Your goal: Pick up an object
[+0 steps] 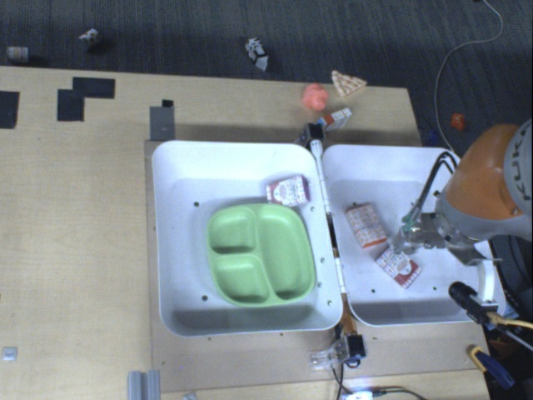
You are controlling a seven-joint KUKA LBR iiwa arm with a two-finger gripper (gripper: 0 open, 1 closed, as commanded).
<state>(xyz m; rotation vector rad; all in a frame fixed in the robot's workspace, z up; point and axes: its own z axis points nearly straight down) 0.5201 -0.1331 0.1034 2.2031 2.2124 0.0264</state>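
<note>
In the right bin (pixel 366 167) lie two small packets: an orange-and-white one (pixel 366 224) near the middle and a red-and-white one (pixel 397 267) closer to the front. My gripper (pixel 407 242) hangs low over the right bin, directly above the far end of the red-and-white packet and just right of the orange one. The wrist hides the fingertips. In the left bin (pixel 179 223) rests a green divided plate (pixel 260 252), and a purple-and-white packet (pixel 288 191) lies behind it by the bin's far right corner.
A pink ball (pixel 315 97), a wedge-shaped toy (pixel 348 82) and a small tube (pixel 337 118) lie on the bench behind the bins. The arm's orange band (pixel 485 177) hangs over the right bin's right side.
</note>
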